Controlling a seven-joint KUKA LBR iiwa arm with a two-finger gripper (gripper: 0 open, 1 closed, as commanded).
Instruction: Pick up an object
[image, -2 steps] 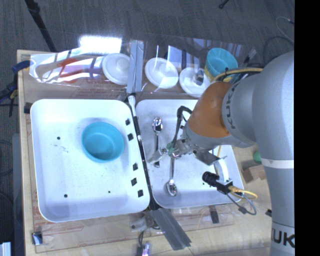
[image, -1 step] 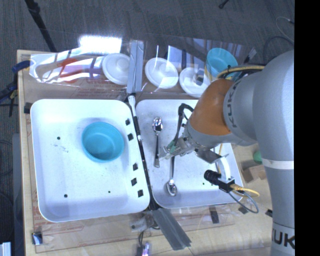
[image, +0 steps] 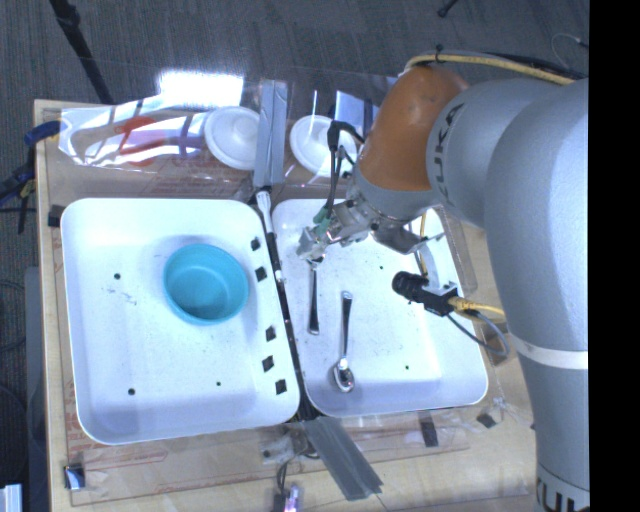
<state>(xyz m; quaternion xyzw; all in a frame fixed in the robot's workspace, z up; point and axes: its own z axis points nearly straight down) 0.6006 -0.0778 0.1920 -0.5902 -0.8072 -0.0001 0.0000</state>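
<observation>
Right bin (image: 420, 375): spoon (image: 344, 340); left bin (image: 120, 400): blue bowl (image: 206, 283).

End effector (image: 315, 240) finger state unclear; arm (image: 520, 200) cropped at right and bottom edges.

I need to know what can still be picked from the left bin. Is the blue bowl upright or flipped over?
Upright. The blue bowl shows its open hollow and rim facing up, resting on the floor of the left bin.

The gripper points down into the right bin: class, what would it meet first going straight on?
Probably the upper end of the dark utensil lying beneath the gripper, though depth is unclear; otherwise the right bin floor.
</observation>
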